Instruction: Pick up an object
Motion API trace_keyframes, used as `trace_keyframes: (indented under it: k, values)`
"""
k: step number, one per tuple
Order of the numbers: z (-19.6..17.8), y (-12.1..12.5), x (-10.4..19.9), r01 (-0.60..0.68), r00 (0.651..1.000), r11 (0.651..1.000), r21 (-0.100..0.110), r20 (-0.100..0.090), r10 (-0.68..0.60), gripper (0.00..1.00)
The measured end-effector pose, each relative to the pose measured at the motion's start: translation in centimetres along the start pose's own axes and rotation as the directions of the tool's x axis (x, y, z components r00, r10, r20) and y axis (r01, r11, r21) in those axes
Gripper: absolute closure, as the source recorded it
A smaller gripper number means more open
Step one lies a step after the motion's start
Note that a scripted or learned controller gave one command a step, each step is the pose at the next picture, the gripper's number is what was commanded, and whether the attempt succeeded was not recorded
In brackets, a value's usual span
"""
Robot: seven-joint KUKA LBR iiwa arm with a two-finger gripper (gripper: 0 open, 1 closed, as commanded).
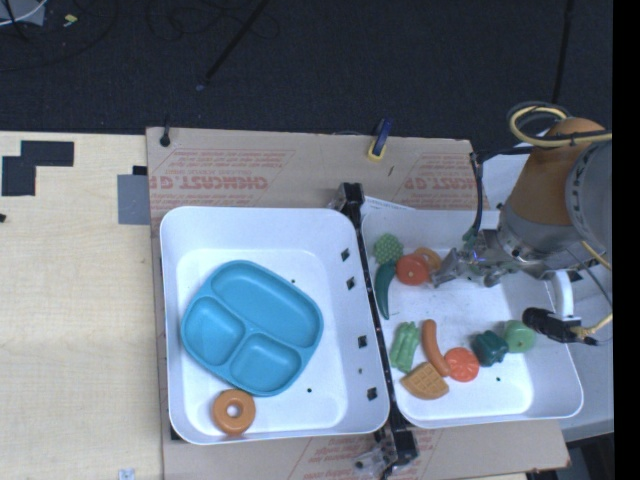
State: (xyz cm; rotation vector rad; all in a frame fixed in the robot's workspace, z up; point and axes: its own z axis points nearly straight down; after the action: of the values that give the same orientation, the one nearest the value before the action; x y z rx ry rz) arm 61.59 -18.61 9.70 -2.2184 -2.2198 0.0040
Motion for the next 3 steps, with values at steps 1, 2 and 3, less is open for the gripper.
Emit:
trace_keyframes:
  k: [1, 2, 3]
  values:
    - [0.9, 0.0, 0.1, 0.0, 1.0, 1.0, -0.001, 0.0, 0.0, 0.0]
    - [-0.1, 0.0, 0.1, -0.001, 1.0, 1.0, 0.001, -0.001, 0.001, 1.0]
    - [-6.0, 0.2, -0.6, -0.004, 1.0, 1.0, -0.004, 0.001, 0.004, 1.0]
